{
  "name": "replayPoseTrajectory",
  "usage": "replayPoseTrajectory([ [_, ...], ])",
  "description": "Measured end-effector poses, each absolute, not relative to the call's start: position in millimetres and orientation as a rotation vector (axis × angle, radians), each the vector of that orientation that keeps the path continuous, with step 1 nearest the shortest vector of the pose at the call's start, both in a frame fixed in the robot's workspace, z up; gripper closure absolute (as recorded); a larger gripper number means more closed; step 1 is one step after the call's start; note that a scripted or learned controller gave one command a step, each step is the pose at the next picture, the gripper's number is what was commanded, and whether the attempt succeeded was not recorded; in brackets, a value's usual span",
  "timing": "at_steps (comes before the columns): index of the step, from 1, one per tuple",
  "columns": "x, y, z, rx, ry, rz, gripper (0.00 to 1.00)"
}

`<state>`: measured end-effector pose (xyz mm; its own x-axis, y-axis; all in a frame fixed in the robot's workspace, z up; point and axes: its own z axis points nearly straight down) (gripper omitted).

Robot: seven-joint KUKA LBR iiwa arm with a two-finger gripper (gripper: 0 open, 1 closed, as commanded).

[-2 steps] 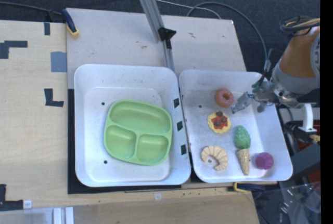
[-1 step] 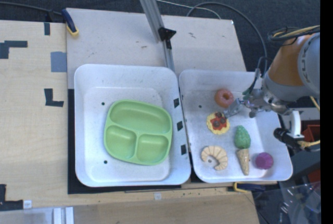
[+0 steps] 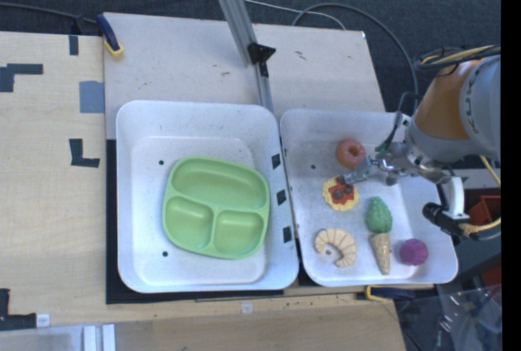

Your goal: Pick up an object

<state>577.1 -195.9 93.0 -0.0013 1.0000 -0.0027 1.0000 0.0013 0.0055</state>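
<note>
One claw [image 3: 356, 176] sits low in the right bin [image 3: 305, 129], between the donut [image 3: 351, 151] above it and the pizza toy [image 3: 340, 193] below it, nearly touching both. Whether its tips are spread or closed I cannot tell; the metal blurs there, and nothing shows gripped.

Since any object will do, the nearest candidates are those two. The main risk, as I judge it, is that the claw lands in the gap between them and shuts on neither, or nudges the donut away. The pizza toy lies flat, so tips may slide over it without purchase.

Farther out lie the green cone [image 3: 378, 221], the croissant [image 3: 337, 245] and the purple ball [image 3: 413, 251], near the bin's lower wall. The ball would likely roll if clipped. The cone lies close to the pizza toy, so a sideways sweep could knock it.

The left bin [image 3: 130, 178] holds a green tray [image 3: 216, 207], well apart and out of harm.
</note>
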Motion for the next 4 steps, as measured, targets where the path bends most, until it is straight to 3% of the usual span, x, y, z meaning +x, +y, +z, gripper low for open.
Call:
replayPoseTrajectory([
  [1,577.3,-195.5,103.6,2.214,2.220,0.004,1.00],
  [3,583.1,-191.6,208.7,2.216,2.221,0.003,1.00],
  [4,584.0,-191.0,234.2,2.218,2.223,0.002,1.00],
])
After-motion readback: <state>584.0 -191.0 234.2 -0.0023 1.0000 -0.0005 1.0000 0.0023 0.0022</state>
